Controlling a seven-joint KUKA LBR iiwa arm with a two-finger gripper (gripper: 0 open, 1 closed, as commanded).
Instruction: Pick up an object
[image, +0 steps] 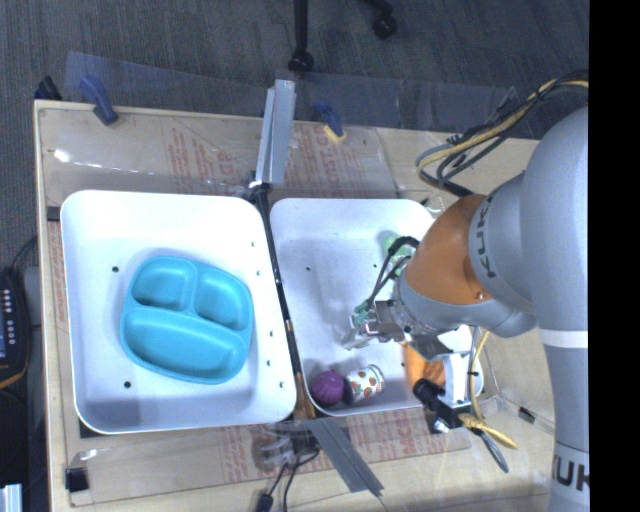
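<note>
My gripper (362, 324) is low in the right bin (310, 260), near its middle, reaching in from the right under the grey and orange wrist. Just below it, along the bin's front wall, a purple round object (327, 386) lies beside a small patterned can (367, 382). An orange object (419, 366) shows partly under the arm at the front right. A green object (397, 250) peeks out behind the wrist. The arm hides much of the bin's right side.
The left bin (90, 300) holds a light blue divided tray (187, 317) at its middle. A raised divider (278, 290) runs between the two bins. Cables (470, 150) loop at the back right, and a metal bracket (275, 130) stands behind the bins.
</note>
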